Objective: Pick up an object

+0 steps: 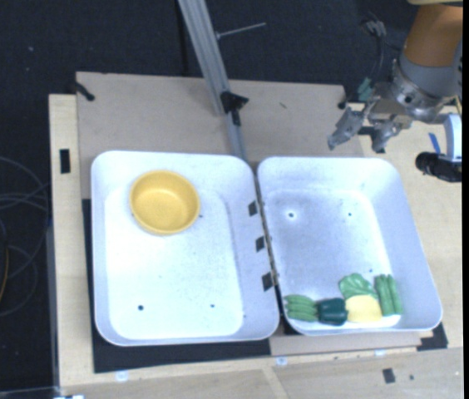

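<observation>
The two-finger gripper [359, 138] hung above the far edge of the right-hand shallow white bin [401, 198], its dark fingers spread apart with nothing between them, carried by the grey arm with the orange band [430, 36] that reached in from the right. In the camera view, the things available for picking lay clustered in that same bin's near right corner, well apart from the gripper: a small yellow block [363, 308] sat just beside a dark green block [331, 311], with a green pod-like piece [300, 307] to the left, a leafy green lump [352, 286] just behind and a ribbed green piece [387, 293] to the right. A shallow yellow bowl [165, 202] stood alone in the far part of the left-hand white bin [110, 248]. To pick well, the gripper would probably need to travel toward the near corner, and the crowding looked like the main difficulty: the pieces touched or nearly touched, so the fingers should likely straddle an outer piece, such as the pod at the left end, rather than the hemmed-in yellow block. The bin wall close by could also obstruct a finger.
</observation>
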You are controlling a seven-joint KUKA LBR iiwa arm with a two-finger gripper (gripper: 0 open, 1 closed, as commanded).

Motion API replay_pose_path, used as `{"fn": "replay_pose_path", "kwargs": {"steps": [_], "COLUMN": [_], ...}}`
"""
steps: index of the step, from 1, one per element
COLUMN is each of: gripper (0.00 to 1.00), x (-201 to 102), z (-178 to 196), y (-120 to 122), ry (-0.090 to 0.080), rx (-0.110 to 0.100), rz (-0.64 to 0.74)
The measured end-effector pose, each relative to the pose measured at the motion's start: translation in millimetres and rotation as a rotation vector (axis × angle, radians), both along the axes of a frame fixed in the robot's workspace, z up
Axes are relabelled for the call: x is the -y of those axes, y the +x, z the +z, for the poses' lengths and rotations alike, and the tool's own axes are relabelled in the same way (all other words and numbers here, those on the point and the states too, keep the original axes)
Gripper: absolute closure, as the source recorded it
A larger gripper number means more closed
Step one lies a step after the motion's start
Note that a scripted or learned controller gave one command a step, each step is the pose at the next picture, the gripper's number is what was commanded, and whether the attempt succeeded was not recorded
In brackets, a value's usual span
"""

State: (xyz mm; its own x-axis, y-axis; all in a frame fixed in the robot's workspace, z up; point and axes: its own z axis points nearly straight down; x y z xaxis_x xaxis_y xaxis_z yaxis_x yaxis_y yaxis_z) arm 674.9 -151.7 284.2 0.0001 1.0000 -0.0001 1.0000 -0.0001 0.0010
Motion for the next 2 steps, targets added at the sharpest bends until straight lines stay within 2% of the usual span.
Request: {"fn": "replay_pose_path", "kwargs": {"steps": [1, 2], "gripper": [0.0, 0.0], "x": [5.0, -4.6], "z": [-43.3, -96.0], "y": [2.4, 1.8], "ry": [0.0, 0.0], "rx": [-0.004, -0.005], "rz": [-0.001, 0.0]}}
